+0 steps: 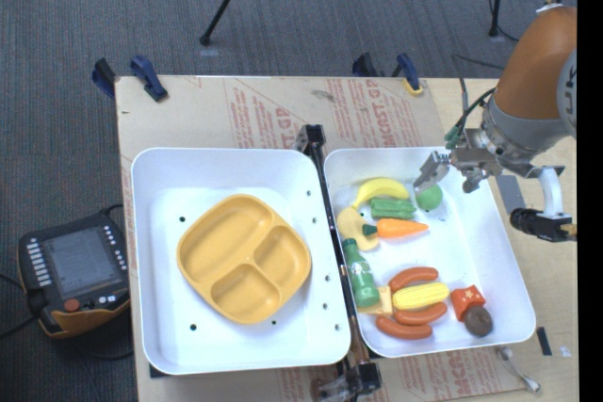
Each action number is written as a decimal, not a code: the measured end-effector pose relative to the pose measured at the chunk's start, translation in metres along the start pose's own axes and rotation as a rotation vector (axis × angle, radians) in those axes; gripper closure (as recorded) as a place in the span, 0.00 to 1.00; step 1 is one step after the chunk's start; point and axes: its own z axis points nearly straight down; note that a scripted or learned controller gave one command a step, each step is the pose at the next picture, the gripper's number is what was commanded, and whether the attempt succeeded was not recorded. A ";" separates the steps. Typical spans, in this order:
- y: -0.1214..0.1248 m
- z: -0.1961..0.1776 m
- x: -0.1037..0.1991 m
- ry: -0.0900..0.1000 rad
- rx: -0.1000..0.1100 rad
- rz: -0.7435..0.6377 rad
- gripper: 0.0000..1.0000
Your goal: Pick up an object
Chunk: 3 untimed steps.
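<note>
The claw (435, 176) hangs over the upper part of the right bin (499, 245), reaching in from the right on the grey arm with its orange band (537, 75). Its tip sits right at a small green ball (430, 198), which lies just below it; whether the fingers are spread or closed I cannot tell, and nothing shows plainly gripped between them. The ball rests beside a yellow banana (380, 190) and just above an orange carrot (402, 228), with a green pod (390, 209) between the two. Lower in the same bin lie a green bottle (359, 272), a corn cob (420, 297), two reddish sausages (413, 278), a red piece (468, 300) and a dark brown lump (479, 322) near the bottom right corner. The left bin (160, 193) holds a yellow divided plate (244, 257), well apart from the claw. Both bins sit side by side on the table (236, 108).
</note>
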 end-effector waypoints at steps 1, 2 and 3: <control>0.033 0.120 0.054 -0.001 -0.001 -0.101 0.00; 0.033 0.112 0.054 0.001 0.004 -0.101 1.00; 0.024 -0.110 0.062 -0.004 -0.005 -0.502 1.00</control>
